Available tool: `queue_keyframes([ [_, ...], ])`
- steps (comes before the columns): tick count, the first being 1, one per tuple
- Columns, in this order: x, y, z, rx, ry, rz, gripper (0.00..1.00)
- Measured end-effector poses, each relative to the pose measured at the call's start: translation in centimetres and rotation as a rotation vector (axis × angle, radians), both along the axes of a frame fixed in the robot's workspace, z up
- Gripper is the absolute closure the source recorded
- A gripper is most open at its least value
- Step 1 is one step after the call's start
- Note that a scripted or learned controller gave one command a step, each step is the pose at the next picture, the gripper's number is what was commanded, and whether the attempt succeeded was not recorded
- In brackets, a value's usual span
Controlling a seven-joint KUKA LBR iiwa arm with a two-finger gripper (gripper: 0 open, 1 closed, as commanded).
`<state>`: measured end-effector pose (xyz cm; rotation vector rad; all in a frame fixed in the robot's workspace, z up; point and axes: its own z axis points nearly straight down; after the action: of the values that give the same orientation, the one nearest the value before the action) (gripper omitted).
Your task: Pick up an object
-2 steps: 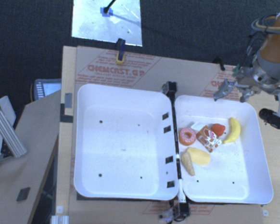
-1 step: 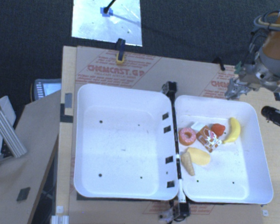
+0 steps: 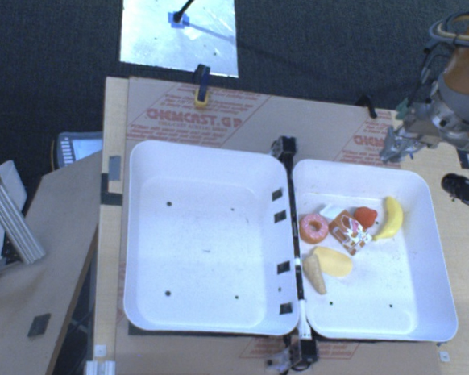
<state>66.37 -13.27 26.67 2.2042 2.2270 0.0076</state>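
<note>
Left bin (image 3: 206,245): bare of objects; a shallow white tray at 9 o'clock from the centre seam, so nothing here serves the task.
Divider (image 3: 291,244): a dark strip of clips where the two bins touch, running from 12 to 6 o'clock.
Doughnut (image 3: 313,227): pink ring lying flat in the right bin, closest of the group to the divider.
Tan piece (image 3: 315,274): a slim, pale brown item at 6 o'clock from the doughnut, touching the yellow lump.
Yellow lump (image 3: 333,262): rounded, just beside the tan piece at its 2 o'clock.
Red and white block (image 3: 350,231): patterned, pressed against the tomato-red piece.
Tomato-red piece (image 3: 365,216): small, at 1 o'clock from the block.
Banana (image 3: 390,218): curved, at the 3 o'clock end of the cluster, near the red piece.
Right bin (image 3: 378,315): white tray holding all the candidates, bunched in its upper middle.
Tool (image 3: 398,145): hangs over the bench beyond the right bin's far rim, at 12 o'clock from the banana, carrying nothing; whether it is released or clenched I cannot tell.
Risk: the items crowd together, so a descent could land on two at once, nudge a neighbour, or close on a gap. The banana's curve and the rounded lump may slip. A drop too near the rim could strike the bin wall.
</note>
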Motion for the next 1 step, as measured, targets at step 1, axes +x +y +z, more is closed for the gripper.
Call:
queue_keyframes([
  [1,0.08,0.01,1.12,-0.001,-0.003,0.004,1.00],
])
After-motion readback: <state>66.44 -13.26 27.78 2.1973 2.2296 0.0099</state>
